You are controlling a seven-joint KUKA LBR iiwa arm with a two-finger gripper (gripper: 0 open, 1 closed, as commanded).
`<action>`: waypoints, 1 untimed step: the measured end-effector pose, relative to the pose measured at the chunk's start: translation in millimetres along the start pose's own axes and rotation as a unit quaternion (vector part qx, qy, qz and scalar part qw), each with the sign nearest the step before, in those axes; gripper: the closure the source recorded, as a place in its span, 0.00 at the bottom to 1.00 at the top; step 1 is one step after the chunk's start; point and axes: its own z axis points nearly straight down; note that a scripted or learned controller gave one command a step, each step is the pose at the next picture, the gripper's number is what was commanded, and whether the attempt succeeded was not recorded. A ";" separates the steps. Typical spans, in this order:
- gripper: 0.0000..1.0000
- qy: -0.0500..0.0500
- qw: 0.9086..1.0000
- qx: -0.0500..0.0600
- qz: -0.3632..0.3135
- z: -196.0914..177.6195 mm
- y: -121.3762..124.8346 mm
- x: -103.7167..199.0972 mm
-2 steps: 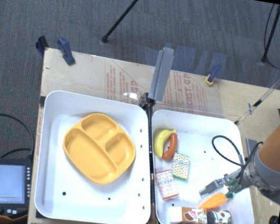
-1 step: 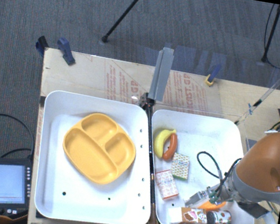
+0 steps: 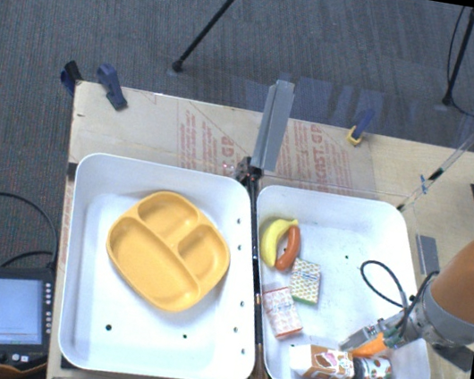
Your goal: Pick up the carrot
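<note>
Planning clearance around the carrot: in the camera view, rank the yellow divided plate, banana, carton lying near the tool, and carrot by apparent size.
1. yellow divided plate
2. carton
3. banana
4. carrot, partly hidden by the tool, so its size is unsure.

A yellow divided plate [image 3: 168,249] lay in the left white bin [image 3: 74,291], tilted off square to the bin's walls. In the right bin [image 3: 352,209], a banana [image 3: 275,238] rested against a sausage [image 3: 288,248] near the dividing wall. Just beside them sat a small patterned packet [image 3: 305,282] and a red-and-white packet [image 3: 281,311]. A printed carton [image 3: 340,366] (lying on its side) stretched along the near wall. A handheld pendant [image 3: 4,315] lay off the table [image 3: 157,129], lower left.
</note>
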 end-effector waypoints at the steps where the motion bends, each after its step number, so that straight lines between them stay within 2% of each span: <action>1: 0.00 0.001 0.996 0.001 0.085 0.6 -0.1 0.9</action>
